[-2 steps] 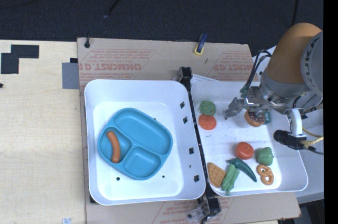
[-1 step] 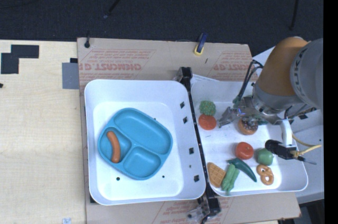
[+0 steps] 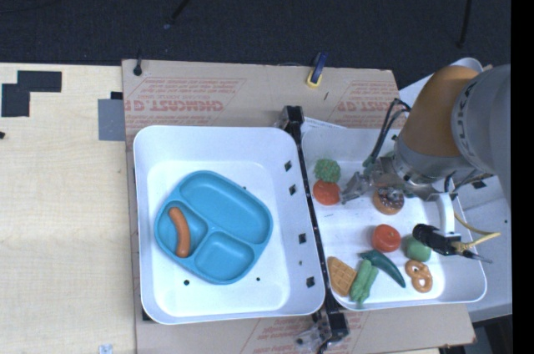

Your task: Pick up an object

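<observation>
You are seeing the gripper [image 3: 373, 187] hanging low in the right bin [image 3: 476, 290], just beside a brown round toy [image 3: 389, 199] (maybe a donut). I cannot tell how it is set. A red tomato [image 3: 326, 193] and green broccoli [image 3: 327, 170] are lying near, to its left.

Bench [image 3: 58, 244] bears bins [image 3: 150, 169] (on cardboard [image 3: 209, 98]).
</observation>
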